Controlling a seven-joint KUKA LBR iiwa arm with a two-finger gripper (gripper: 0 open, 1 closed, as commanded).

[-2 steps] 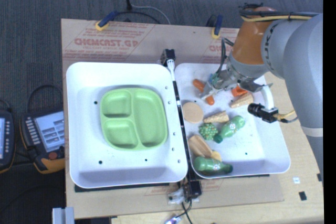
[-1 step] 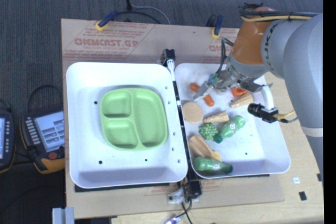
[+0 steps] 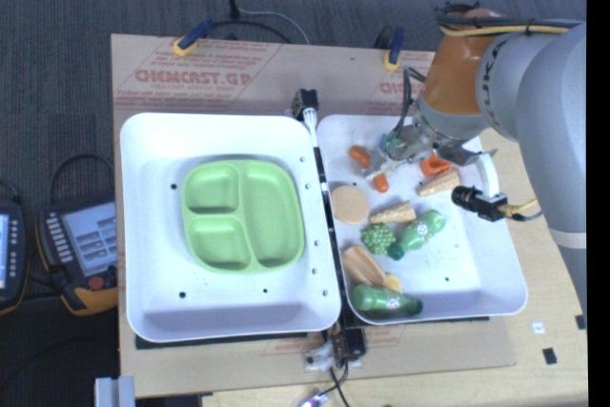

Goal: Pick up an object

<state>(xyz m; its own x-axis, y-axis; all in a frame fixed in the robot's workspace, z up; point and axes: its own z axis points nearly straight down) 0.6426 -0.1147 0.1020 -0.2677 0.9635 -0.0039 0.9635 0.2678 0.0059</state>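
Camera view puts the near rim of the right bin (image 3: 477,305) closest to me, and that is where I start. Against that rim lies a green toy vegetable with pale spots (image 3: 386,302), with a tan wedge that looks like bread (image 3: 362,264) leaning just above it; both are pressed into the near left corner, so I judge the bin wall would crowd a grasp there. A step further in, a cluster of green grapes (image 3: 378,237) touches a second green piece (image 3: 419,232) and a pale yellow wedge (image 3: 397,213), and a round tan disc (image 3: 350,203) lies beside them near the divider. These are bunched, which I think makes a clean pick harder.

Further still are small orange pieces: one (image 3: 380,181) near the middle, one (image 3: 359,155) toward the far left, and one (image 3: 436,165) beside a pale stick-shaped piece (image 3: 437,184). The tool (image 3: 398,144) hangs low over this far part of the bin, under the orange band of the arm (image 3: 457,71). I cannot tell its state; its tip is too small and cluttered to read, and I see nothing clearly held.

The left bin (image 3: 143,205) carries only a green divided plate (image 3: 243,214), so any object to pick is on the right. All of this rests on the cardboard-topped tabletop (image 3: 191,71).
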